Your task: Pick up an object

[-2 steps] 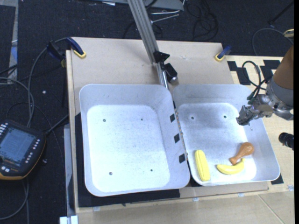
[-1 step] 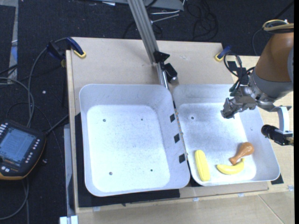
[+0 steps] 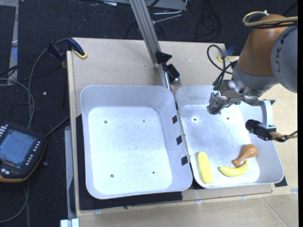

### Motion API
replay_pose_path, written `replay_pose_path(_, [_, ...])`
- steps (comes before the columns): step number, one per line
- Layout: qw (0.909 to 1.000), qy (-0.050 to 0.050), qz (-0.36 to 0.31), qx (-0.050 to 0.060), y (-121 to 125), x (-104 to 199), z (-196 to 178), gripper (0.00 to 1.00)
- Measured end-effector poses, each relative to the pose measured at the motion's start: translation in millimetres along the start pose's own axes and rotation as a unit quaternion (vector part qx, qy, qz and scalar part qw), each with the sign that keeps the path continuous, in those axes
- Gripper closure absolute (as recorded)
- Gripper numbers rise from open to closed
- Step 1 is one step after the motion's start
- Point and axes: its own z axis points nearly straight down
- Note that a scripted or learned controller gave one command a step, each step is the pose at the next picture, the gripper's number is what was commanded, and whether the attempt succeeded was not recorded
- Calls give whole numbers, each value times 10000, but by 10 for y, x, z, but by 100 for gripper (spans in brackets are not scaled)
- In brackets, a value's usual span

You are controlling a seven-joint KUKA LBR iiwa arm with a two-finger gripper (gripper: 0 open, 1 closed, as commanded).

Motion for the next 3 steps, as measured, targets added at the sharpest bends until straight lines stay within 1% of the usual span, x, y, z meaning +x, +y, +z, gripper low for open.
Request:
replay_pose_path(2, [10000,-1,2,6,112,1150,78,100])
replay_pose_path(3, [10000,-1,3,3,317,1714,68,100])
